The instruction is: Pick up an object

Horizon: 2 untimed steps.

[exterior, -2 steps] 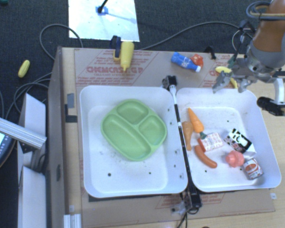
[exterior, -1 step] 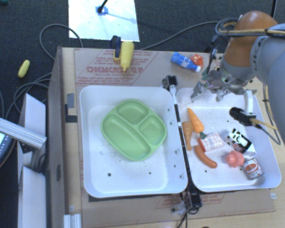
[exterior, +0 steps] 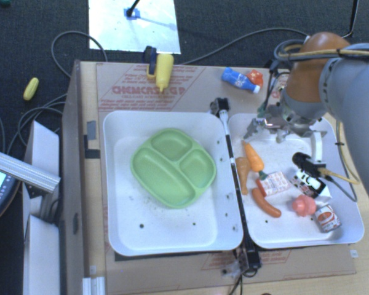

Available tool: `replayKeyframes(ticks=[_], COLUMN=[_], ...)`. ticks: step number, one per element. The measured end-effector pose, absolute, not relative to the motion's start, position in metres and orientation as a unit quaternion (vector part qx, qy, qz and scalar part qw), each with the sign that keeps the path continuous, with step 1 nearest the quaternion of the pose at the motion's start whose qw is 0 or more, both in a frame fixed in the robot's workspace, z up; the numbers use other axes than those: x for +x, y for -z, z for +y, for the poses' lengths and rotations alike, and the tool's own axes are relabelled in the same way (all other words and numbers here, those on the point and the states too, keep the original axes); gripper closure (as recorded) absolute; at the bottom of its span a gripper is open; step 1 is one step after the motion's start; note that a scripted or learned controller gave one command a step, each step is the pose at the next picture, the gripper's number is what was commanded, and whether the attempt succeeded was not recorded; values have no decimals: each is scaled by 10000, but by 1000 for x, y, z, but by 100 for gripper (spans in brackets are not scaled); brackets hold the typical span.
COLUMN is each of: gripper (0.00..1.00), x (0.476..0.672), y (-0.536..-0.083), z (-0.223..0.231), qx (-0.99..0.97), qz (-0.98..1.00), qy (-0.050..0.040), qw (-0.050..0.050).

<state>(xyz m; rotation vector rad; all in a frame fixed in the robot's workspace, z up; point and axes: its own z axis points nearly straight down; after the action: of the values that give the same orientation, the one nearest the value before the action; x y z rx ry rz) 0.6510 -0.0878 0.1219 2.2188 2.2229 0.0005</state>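
two bins [exterior: 172, 241], claw [exterior: 267, 128] above the carrot [exterior: 254, 157]

Green divided plate [exterior: 173, 167] smooth matt plastic; white bins [exterior: 166, 235] glossy plastic; bench [exterior: 190, 82] cardboard.

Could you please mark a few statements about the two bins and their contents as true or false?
1. The green divided plate lies in the left bin. True.
2. The carrot lies in the left bin. False: it lies in the right bin.
3. The yellow bottle lies outside both bins. True.
4. The gripper holds the carrot. False: the carrot lies apart from it on the bin floor.
5. The plate carries a sausage. False: the sausage lies in the right bin.
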Motion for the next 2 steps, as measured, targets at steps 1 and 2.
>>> replayKeyframes(ticks=[1,2], gripper=[0,100], x=[618,620], y=[-84,-95], z=[-90,-90], qx=[7066,7062], qz=[7077,7080], qy=[1,-13], qw=[-1,13])
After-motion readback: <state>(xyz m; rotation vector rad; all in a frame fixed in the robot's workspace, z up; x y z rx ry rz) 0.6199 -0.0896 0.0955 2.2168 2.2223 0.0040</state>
